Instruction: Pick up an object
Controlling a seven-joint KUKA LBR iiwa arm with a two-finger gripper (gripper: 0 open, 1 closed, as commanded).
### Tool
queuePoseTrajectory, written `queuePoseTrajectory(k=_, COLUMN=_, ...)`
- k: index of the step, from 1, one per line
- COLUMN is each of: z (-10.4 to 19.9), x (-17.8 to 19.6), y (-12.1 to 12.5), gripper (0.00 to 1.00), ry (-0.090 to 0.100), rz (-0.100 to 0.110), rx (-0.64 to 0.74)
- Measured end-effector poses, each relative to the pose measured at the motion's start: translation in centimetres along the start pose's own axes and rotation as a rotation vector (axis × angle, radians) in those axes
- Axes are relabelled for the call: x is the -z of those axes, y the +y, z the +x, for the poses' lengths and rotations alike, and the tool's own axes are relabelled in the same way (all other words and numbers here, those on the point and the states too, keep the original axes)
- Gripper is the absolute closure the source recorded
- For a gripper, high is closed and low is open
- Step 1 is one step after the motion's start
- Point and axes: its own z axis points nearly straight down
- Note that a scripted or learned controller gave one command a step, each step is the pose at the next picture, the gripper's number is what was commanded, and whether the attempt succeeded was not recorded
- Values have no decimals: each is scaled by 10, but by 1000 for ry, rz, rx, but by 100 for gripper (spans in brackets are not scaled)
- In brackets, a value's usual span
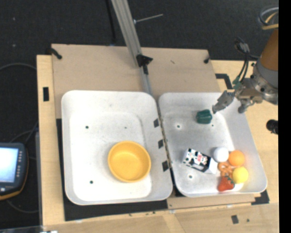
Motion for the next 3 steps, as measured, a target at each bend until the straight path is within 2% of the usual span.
queuePoseTrajectory(k=1, z=0, x=0, y=0, gripper=0, ry=0, rz=0, rx=0)
queuePoseTrajectory(k=2, z=-5, x=-63, y=2, gripper=0, ry=-1, rz=7, rx=-4)
queuePoseTrajectory(k=3, z=4, x=-117, y=-2, gripper=0, ry=0, rz=6, rx=-5)
